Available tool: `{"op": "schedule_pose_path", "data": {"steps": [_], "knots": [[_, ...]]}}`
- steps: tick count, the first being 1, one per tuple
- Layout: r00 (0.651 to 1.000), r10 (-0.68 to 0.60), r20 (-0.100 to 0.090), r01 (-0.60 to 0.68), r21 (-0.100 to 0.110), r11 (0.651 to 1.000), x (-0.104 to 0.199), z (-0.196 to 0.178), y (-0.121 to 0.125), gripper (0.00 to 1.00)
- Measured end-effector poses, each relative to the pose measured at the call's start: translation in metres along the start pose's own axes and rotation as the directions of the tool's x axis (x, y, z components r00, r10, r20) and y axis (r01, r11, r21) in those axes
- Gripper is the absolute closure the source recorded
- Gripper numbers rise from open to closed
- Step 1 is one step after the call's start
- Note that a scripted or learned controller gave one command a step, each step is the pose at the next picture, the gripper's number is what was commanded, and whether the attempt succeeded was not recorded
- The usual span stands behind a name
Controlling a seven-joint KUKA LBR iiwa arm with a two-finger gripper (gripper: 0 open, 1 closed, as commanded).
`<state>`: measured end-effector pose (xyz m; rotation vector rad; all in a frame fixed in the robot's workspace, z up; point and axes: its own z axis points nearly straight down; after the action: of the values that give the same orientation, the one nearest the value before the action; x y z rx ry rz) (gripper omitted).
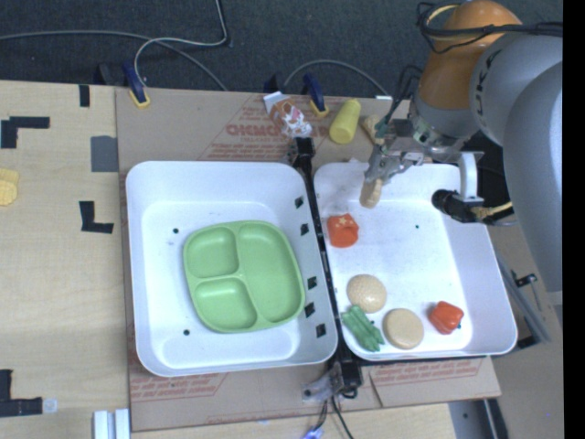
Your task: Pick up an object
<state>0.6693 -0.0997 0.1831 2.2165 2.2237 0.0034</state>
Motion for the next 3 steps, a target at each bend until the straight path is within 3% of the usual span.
{"op": "schedule_pose_path", "data": {"steps": [1,2,3], "knots": [[1.0,0.0,0.0,0.0,0.005,1.0,0.056,-0.001,-0.038,1.0],[1.0,0.001,0.0,-0.001,0.005,1.0,0.055,-0.001,-0.038,0.0],[1.0,0.003,0.002,-0.003,0.006,1.0,0.003,0.034,-0.035,0.0]]}}
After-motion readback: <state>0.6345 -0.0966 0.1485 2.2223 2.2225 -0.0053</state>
